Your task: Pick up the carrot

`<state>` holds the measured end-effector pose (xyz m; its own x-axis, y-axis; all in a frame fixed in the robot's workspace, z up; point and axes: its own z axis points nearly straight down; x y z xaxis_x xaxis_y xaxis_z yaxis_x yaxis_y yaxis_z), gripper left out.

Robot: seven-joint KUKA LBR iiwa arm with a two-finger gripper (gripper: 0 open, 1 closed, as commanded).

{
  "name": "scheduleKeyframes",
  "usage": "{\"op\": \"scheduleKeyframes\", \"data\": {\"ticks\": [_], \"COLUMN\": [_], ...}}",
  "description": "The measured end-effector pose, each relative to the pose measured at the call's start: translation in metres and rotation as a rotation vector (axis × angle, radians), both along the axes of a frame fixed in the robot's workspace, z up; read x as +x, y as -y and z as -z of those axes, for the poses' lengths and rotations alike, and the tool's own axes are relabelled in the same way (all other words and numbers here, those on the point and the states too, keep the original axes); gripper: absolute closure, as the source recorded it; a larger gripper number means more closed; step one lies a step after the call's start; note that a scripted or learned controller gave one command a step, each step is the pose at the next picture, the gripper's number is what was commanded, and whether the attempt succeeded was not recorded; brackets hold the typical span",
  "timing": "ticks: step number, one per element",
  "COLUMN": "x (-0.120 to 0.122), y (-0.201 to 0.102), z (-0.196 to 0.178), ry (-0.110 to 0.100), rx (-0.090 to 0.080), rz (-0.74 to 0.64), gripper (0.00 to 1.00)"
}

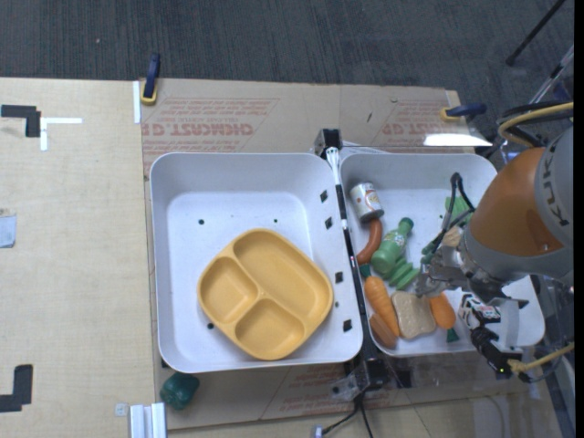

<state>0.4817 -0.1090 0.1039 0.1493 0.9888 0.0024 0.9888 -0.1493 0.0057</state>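
Camera view: the carrot [380,305] lies in the right bin [415,173], by its left wall, touching the bread [415,317]. A second orange piece [442,311] sits on the bread's other side, maybe another carrot. The gripper [436,275] hangs low just right of the green bottle [394,249], probably lining up a grab, but can't tell its grip from here. The yellow tray [265,292] sits in the left bin [182,245].

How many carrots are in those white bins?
2, both in the right bin: one carrot left of the bread slice, another carrot right of it. The arm may hide more.
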Motion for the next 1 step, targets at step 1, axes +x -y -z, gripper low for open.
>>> {"op": "scheduleKeyframes", "data": {"ticks": [1], "x": [0.0018], "y": [0.0008], "z": [-0.0086], "ry": [0.001], "rx": [0.0], "rz": [0.002], "gripper": [1.0]}}
